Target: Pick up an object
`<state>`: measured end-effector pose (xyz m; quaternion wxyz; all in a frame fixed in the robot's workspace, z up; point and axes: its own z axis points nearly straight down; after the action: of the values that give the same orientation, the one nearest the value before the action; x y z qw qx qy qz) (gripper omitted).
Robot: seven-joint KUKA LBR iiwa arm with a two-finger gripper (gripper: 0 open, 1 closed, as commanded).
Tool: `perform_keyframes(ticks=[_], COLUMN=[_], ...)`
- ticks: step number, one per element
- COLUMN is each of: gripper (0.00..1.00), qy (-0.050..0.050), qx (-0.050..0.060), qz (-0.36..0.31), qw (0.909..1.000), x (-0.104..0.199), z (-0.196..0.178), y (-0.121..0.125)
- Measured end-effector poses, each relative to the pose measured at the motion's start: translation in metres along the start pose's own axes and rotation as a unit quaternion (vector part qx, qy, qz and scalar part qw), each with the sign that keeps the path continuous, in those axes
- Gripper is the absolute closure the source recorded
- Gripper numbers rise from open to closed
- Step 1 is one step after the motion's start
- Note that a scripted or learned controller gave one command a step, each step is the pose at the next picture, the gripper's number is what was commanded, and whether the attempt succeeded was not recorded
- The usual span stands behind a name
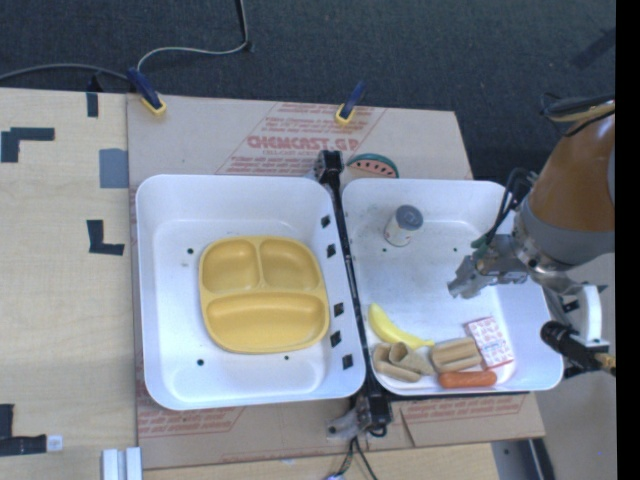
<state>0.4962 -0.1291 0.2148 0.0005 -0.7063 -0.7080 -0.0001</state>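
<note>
The claw (pixel 468 283), whose grip state I cannot tell, hovers over bare floor of the right bin (pixel 440 193), so descending here may catch nothing, because the banana (pixel 395 326) and hot dog (pixel 455 353) lie nearer.

Arm (pixel 575 183) cut off at right edge; small card (pixel 489 340) print too small to read.
</note>
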Motion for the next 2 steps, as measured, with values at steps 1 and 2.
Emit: perform_keyframes(ticks=[1,2], gripper=[1.0,1.0], qy=[-0.001,-0.001], qx=[0.0,0.0], qz=[0.001,0.0], qw=[1.0,1.0], x=[-0.048,-0.029], z=[0.01,-0.009], y=[0.034,0.098])
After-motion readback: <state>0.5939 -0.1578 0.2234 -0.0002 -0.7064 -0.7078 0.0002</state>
